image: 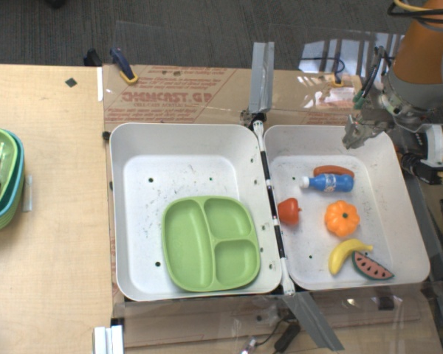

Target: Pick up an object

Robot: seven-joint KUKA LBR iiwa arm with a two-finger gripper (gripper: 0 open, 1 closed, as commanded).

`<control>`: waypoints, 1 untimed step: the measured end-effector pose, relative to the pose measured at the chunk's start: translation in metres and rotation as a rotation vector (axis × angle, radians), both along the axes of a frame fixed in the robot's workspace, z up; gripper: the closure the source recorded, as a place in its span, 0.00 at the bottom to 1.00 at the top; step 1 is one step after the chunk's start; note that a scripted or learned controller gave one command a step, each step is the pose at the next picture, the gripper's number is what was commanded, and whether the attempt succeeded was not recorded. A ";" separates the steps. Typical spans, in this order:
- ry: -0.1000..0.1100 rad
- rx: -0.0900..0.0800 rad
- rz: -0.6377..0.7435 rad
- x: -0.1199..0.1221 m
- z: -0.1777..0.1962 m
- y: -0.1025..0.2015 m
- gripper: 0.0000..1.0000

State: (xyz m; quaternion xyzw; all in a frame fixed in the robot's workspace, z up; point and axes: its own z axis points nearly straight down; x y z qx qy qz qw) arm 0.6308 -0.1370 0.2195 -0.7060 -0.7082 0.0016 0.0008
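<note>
The right bin (406,198) holds several toy foods. A red sausage (332,171) lies against a blue bottle (329,184) near the bin's middle. A red tomato (289,211) sits by the left wall and an orange pumpkin (342,219) lies right of it. A yellow banana (345,254) and a watermelon slice (372,266) rest at the front. My gripper (359,136) hangs over the bin's back wall, above and behind the sausage, touching none of the objects. Nothing shows between its tips.
A green divided plate (210,242) lies in the left bin (133,161). Stacked green containers (0,179) stand at the bench's far left. A blue and yellow clamp (123,65) lies on the cardboard (177,91) behind the bins. A metal post (262,76) rises between them.
</note>
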 end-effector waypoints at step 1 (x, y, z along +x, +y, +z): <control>-0.001 0.000 -0.056 -0.017 0.023 0.081 1.00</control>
